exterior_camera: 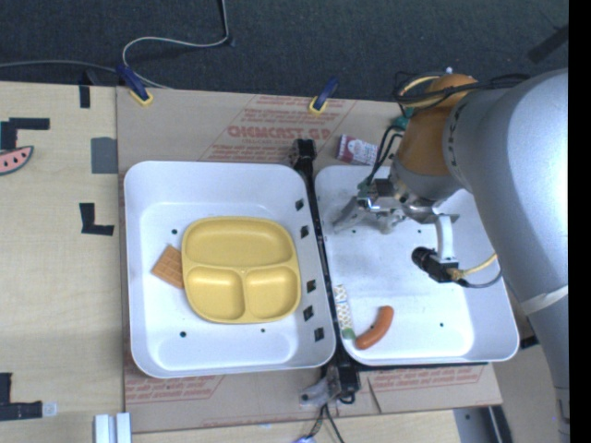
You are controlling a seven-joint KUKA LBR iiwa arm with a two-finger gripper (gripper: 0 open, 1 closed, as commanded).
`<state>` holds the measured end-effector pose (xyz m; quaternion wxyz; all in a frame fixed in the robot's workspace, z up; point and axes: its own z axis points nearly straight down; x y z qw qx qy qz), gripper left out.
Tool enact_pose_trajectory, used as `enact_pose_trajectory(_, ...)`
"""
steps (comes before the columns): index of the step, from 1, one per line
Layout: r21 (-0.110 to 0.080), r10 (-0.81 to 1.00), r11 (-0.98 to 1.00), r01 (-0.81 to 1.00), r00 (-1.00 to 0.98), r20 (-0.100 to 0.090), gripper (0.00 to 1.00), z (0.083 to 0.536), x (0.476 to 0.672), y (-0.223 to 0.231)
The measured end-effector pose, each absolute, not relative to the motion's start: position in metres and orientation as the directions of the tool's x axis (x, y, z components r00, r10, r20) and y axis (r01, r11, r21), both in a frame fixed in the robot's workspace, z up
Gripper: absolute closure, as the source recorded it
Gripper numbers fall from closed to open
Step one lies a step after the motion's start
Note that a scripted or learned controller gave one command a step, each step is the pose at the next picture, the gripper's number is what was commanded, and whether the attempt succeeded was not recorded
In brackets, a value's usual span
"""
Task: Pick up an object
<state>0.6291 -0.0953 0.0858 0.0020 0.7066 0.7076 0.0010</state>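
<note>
My hand (355, 212) hovers at the upper left of the right bin (480, 340); whether it is released or clenched I cannot tell. The toy sausage (375, 327) lies toward the bin's near edge, well apart from the hand, its long axis slanting up-right.

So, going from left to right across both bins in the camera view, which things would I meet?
Cracker → yellow tray → sausage → hand in the right bin.
</note>
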Motion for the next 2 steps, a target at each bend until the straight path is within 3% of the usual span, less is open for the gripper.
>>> enact_pose_trajectory(1,0.004,1.000,0.002,1.000,-0.002,-0.003,1.00,0.0962,0.6291,-0.0957)
enact_pose_trajectory(2,0.003,1.000,0.003,1.000,-0.003,-0.003,1.00,0.1054,0.6289,-0.0955)
